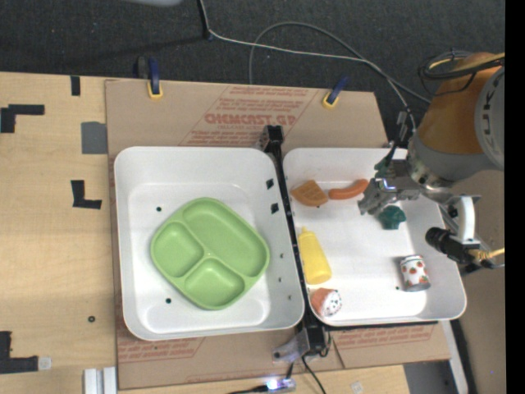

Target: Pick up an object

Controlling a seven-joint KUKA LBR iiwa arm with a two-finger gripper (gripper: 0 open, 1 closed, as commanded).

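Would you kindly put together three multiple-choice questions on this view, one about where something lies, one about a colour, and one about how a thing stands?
1. Where is the divided plate?
A. In the left bin
B. In the right bin
C. On the cardboard outside the bins

2. What colour is the small object beside the gripper?
A. Yellow
B. Dark green
C. White

3. How does the yellow bottle lie?
A. Standing upright in the right bin's middle
B. On its side near the right bin's left wall
C. Held between the fingers

Answers: 1 A, the green plate rests in the left bin. 2 B, it is dark green. 3 B, it lies lengthwise by the divider.
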